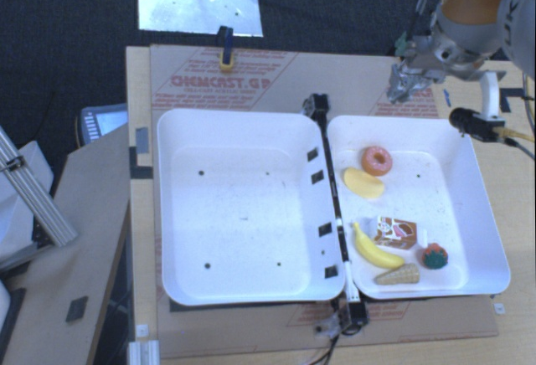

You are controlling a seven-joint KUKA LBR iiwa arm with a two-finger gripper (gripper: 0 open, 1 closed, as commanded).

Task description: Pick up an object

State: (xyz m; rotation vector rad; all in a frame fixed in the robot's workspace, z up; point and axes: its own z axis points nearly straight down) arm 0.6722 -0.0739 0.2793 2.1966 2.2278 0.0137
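Gripper hovers at one o'clock past the right bin (finger state: cannot tell). Donut, banana and strawberry lie inside, toward five o'clock.

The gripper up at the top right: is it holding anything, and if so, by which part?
Nothing. The gripper hangs above the right bin's far edge, apart from the toys.

High slanted overhead, both bins
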